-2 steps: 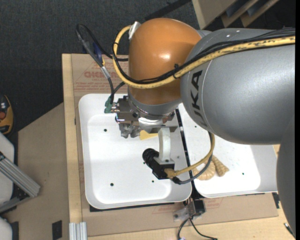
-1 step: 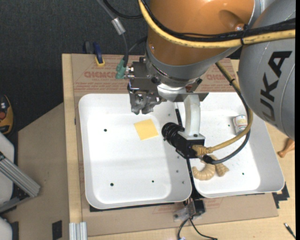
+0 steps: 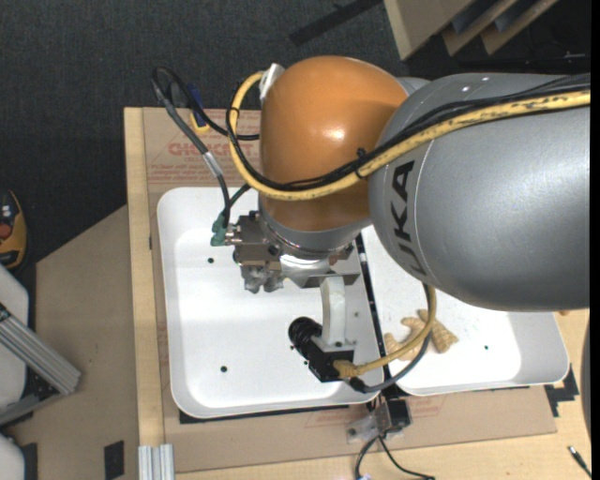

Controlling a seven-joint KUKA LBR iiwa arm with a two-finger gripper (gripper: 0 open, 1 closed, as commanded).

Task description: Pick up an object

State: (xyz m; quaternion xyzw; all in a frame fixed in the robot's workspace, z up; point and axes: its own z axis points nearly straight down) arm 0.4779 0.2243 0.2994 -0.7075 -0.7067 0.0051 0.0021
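Dark carpet floor (image 3: 75, 84) around a tan bench (image 3: 141, 356) with faint red print near its far edge. Cardboard boxes (image 3: 469, 23) on the floor at top right, and a metal rail (image 3: 37, 352) at lower left, off the bench.

Two white bins sit side by side and touching. The left bin (image 3: 202, 356) has a bare white floor with a couple of tiny dark specks. The right bin (image 3: 511, 361) is mostly hidden under the arm.

The arm (image 3: 487, 187) comes in from the right, big and close to the camera, covering much of both bins. Its orange band (image 3: 319, 122) sits over the far part of the left bin. A yellow cable (image 3: 281, 187) loops around the band and runs down toward the near edge of the bins.

The pincer (image 3: 255, 262) points down over the middle of the left bin, with just its grey metal body poking out from under the band. Spread or pressed together: cannot tell, since the arm hides the tips. Nothing is seen held.

The tan object (image 3: 444, 339) is small, lumpy and beige. It lies on the floor of the right bin near its left wall and toward the near side, and the cable crosses part of it. It is well apart from the pincer, which is over the other bin.
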